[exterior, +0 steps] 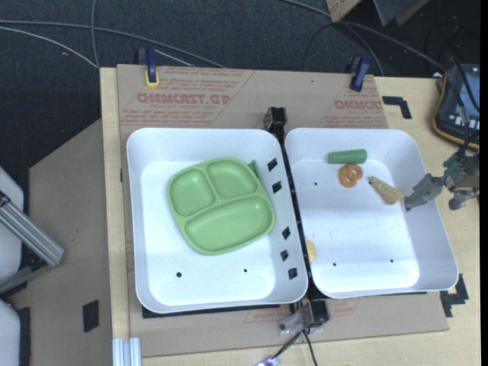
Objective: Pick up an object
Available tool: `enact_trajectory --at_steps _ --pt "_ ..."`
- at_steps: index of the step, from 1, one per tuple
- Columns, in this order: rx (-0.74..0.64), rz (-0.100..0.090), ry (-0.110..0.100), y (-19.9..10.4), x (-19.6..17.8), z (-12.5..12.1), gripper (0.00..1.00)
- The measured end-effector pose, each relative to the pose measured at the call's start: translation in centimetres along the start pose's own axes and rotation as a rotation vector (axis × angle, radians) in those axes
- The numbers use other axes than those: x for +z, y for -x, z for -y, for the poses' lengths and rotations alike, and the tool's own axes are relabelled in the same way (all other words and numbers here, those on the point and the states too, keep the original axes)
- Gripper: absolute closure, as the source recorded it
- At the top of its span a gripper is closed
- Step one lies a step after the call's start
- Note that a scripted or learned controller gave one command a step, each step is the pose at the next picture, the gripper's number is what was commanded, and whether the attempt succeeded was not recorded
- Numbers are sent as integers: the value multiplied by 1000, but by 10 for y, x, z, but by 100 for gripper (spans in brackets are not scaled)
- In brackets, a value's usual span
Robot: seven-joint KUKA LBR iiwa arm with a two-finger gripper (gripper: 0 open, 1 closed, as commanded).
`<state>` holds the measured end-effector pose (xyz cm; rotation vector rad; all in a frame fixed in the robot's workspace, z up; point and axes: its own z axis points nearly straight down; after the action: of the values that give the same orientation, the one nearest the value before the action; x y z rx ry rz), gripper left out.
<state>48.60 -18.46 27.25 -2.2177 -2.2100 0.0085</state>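
Note:
In the right bin point(427, 269) a green cylinder point(347, 156) lies near the far wall. Just below it is an orange ring-shaped piece point(351, 175), and to the right of that a tan cone-shaped piece point(386, 191). My gripper point(439, 198) sits low at the bin's right rim. It is open, and one grey finger point(420, 194) points in towards the cone, a short gap from it. Nothing is between the fingers.
The left bin point(152, 280) holds a green divided plate point(221, 204). A small yellow piece point(310, 252) lies against the right bin's left wall. A black divider with clips point(280, 197) runs between the bins. A dark device point(461, 105) sits at the bench's far right.

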Motion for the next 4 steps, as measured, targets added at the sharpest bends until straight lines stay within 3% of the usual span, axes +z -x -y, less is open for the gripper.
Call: enact_trajectory --at_steps 1,2,4 --pt "-4 3 11 -1 -5 -2 0" --pt "-3 1 6 2 49 -12 0" --pt "-2 0 4 6 167 -7 0"
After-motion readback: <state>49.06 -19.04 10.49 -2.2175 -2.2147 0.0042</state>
